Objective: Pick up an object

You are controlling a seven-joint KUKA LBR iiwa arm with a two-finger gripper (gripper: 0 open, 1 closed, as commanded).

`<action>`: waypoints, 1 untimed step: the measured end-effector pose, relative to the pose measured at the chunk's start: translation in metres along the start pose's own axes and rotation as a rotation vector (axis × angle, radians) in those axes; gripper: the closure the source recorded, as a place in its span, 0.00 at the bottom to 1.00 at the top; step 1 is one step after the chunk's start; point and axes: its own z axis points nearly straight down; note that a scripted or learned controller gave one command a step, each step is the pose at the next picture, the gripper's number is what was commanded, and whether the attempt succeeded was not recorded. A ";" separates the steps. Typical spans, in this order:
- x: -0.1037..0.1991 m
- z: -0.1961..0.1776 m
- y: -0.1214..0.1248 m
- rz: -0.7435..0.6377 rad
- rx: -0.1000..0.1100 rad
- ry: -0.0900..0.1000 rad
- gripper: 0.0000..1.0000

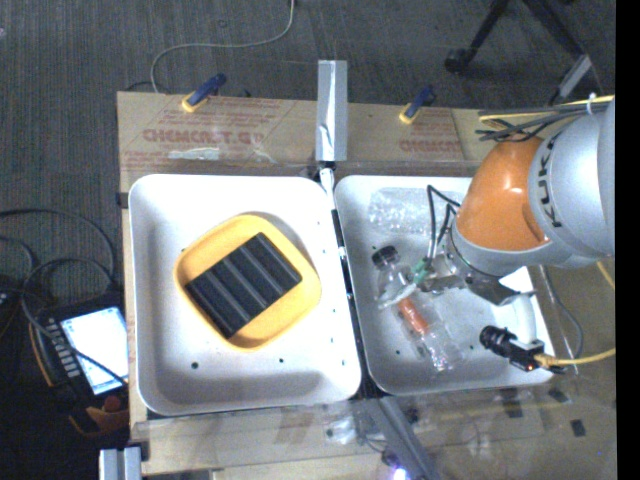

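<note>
The arm (pixel 520 213) hangs over the right bin (pixel 520 368), presumably targeting the clear clutter (pixel 400 278) beside the yellow tray (pixel 250 280); I cannot tell the jaws' state.

Bench (pixel 250 133) under two white bins (pixel 160 368) side by side.

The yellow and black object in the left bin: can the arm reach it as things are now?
Probably yes. The yellow and black object lies alone and uncovered in the left bin. The arm is over the right bin, with just the low divider between.
</note>
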 end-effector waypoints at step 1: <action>-0.005 0.016 0.019 0.000 -0.019 -0.007 0.00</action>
